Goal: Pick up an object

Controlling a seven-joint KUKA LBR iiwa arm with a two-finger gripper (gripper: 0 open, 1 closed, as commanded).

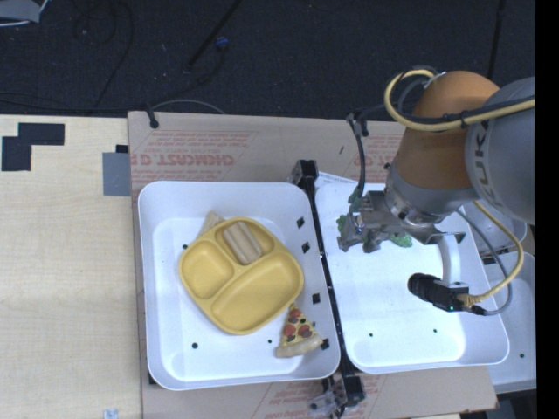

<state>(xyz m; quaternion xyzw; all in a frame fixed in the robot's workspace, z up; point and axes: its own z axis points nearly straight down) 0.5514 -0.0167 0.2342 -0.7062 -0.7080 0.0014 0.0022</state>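
Observation:
My gripper (360,234) hangs low over the upper left part of the right bin (393,339), close to the divider between the bins. A small green object (403,241) lies just to its right, partly hidden under the wrist. In the left bin (166,234) sits a yellow divided plate (240,278) with a tan bread-like toy (242,241) in its upper compartment. A toy pizza slice (298,333) lies at that bin's lower right corner. I see nothing clearly held in the gripper.
A black cylindrical part with a yellow cable (437,291) hangs over the right bin's right side. The grey and orange arm (450,147) covers that bin's upper right. Cardboard (227,147) lies under both bins.

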